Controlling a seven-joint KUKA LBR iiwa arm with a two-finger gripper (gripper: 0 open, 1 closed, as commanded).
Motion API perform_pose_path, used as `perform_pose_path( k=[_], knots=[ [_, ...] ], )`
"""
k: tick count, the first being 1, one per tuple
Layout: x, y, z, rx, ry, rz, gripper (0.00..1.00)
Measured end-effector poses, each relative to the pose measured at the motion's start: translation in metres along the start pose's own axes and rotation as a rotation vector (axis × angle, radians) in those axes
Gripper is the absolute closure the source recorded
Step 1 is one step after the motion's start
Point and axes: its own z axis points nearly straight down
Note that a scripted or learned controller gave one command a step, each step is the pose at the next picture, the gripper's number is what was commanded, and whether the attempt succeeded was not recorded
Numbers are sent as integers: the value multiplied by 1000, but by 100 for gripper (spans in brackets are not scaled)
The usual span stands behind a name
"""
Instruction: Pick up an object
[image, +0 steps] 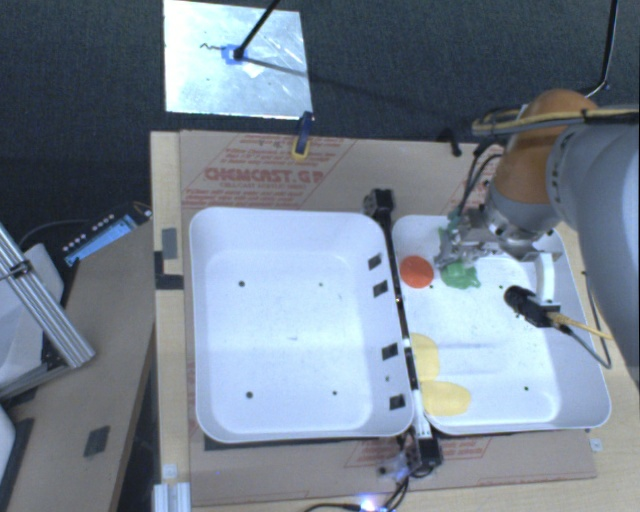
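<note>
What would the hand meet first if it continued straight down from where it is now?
Most likely the green object, which lies directly under the hand in the right bin. The orange ball sits off to the side. Depth is hard to judge here.

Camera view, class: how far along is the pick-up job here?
Done: the arm has reached into the right bin, and the claw sits just above the green object. In hand: nothing visibly lifted; whether the green object is gripped is unclear. Left: grasp and raise one. The orange ball and yellow pieces lie untouched.
</note>
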Motion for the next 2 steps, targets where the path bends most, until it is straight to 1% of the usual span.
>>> perform_pose_path(
  k=[1, 2],
  knots=[
    [119, -2, -73, -1, 4, -7, 100],
    [136, 1, -265, -14, 3, -2, 100]
  ],
)
